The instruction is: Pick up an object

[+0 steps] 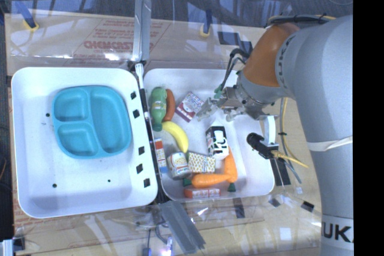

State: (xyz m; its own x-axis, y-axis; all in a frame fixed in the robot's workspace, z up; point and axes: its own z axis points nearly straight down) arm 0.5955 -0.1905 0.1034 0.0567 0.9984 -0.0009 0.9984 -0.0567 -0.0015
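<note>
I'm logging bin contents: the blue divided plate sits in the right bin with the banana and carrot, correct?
Not quite. The camera view shows the blue divided plate alone in the left bin; the banana and carrot lie in the right bin.

two bins sit side by side on the bench. in the left bin a divided tray lies toward the far half, nearer the middle wall than the outer one. the right bin holds a crowd of things along its left side: a bottle against the dividing wall, a carrot-like piece touching its right, a banana just in front of them. a small box lies right of the bottle. a spotted carton stands near the bin's middle, a patterned packet left of it, a can further left. a carrot lies along the near wall. the gripper hangs over the bin's far middle, just behind the carton.
</note>
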